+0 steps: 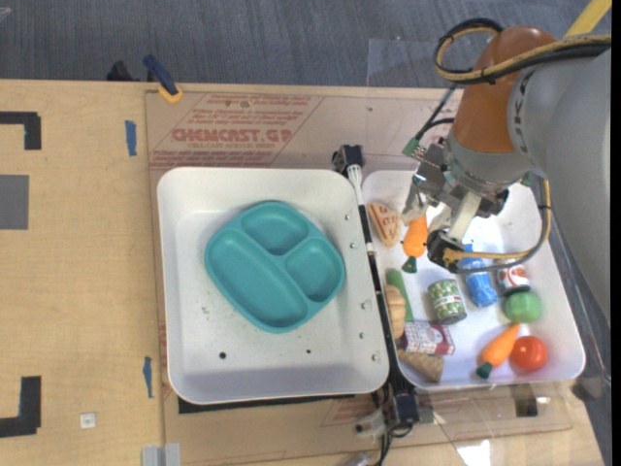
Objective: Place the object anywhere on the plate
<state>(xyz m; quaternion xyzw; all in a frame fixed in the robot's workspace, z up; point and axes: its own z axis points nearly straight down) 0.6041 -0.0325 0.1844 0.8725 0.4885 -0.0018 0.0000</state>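
A teal plate (277,265) with three compartments lies in the left white bin (194,357). My gripper (424,233) hangs over the left part of the right bin (568,343), just right of the divider between the bins. It is shut on a small orange toy carrot (414,238), which hangs nearly upright with its green end down. The carrot is roughly 80 px to the right of the plate's nearest rim.
The right bin holds several toy foods: a pizza slice (385,223), a bread stick (397,309), a green can (446,299), a blue can (478,285), a green apple (524,306), a tomato (530,353) and a second carrot (499,347). Cables loop above the wrist.
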